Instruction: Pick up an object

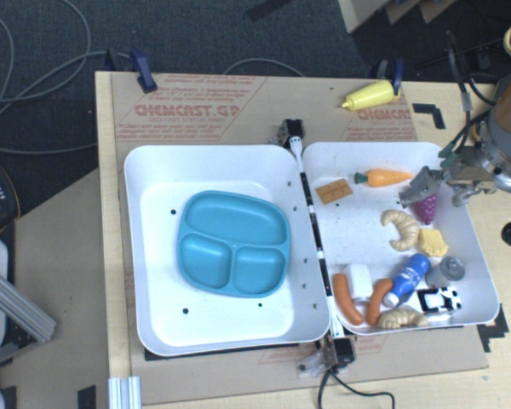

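Observation:
My gripper hangs over the upper right part of the right bin, with its two grey fingers spread open. A purple bunch of grapes lies just below and between the fingers, not gripped. An orange carrot lies to the gripper's upper left, and a brown cracker sits further left. A croissant and a yellow piece lie below the gripper. Nearer the front are a blue bottle, a grey piece, two sausages and a black-and-white item.
The left bin holds a blue divided plate. A yellow object lies on the bench behind the right bin. Blue clamps hold the board at the back. Cables run down the right side near the arm.

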### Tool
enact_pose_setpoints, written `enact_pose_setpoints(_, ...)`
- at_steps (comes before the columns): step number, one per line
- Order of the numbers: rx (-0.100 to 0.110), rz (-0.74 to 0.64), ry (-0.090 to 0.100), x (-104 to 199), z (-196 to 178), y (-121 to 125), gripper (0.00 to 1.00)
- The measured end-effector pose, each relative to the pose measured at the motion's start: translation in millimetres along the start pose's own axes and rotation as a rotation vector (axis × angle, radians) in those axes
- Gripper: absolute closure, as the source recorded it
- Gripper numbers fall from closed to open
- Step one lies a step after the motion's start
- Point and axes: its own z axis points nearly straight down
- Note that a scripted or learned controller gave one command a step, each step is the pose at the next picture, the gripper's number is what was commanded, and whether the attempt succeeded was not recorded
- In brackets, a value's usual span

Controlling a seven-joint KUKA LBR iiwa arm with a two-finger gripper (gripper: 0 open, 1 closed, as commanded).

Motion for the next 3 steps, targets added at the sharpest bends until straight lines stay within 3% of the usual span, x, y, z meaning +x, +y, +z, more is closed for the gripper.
enact_pose_setpoints(1, 0.007, 0.004, 0.002, -43.1, 187.3, -8.8, 0.0)
enact_pose_setpoints(2, 0.0, -0.005, 0.011, -57.0, 180.4, 36.1, 0.0)
enact_pose_setpoints(3, -0.003, -0.004, 0.003, -59.6, 169.2, 34.9, 1.0)
